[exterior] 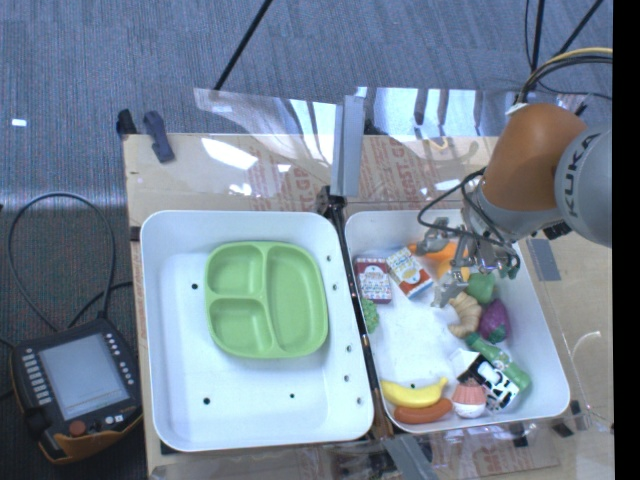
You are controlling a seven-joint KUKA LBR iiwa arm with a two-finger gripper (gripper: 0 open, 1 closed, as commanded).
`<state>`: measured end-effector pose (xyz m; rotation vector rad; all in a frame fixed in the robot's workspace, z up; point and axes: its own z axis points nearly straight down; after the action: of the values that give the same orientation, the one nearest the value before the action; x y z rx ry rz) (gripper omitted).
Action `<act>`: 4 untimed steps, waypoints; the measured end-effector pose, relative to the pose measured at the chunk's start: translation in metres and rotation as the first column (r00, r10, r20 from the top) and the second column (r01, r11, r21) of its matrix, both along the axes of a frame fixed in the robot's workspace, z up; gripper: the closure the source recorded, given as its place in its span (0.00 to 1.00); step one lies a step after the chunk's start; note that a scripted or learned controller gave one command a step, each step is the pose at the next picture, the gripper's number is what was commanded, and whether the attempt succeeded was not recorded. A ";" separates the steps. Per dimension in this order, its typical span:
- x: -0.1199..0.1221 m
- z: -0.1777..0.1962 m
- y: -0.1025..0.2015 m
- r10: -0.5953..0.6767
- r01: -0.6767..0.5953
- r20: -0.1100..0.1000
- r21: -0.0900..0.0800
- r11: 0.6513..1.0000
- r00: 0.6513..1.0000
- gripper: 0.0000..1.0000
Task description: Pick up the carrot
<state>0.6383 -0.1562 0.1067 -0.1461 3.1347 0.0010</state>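
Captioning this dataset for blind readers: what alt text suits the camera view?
A robot arm's tool hangs over the right bin, above toy food: a carrot, two small cartons, a banana. The left bin bears a green divided plate.

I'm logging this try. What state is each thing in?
hand: low in the right bin, over the toys
carrot: lying in the right bin under the hand
green plate: flat in the left bin
banana: lying at the right bin's near edge
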 end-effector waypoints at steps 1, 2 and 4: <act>0.007 -0.017 -0.002 -0.092 0.092 0.002 0.001 0.996 0.996 0.00; -0.004 -0.018 0.007 0.029 -0.029 -0.002 0.000 1.000 1.000 1.00; -0.002 -0.008 0.009 0.033 -0.033 0.002 0.001 0.999 0.999 1.00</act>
<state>0.6359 -0.1473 0.0987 -0.1970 3.1302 0.0025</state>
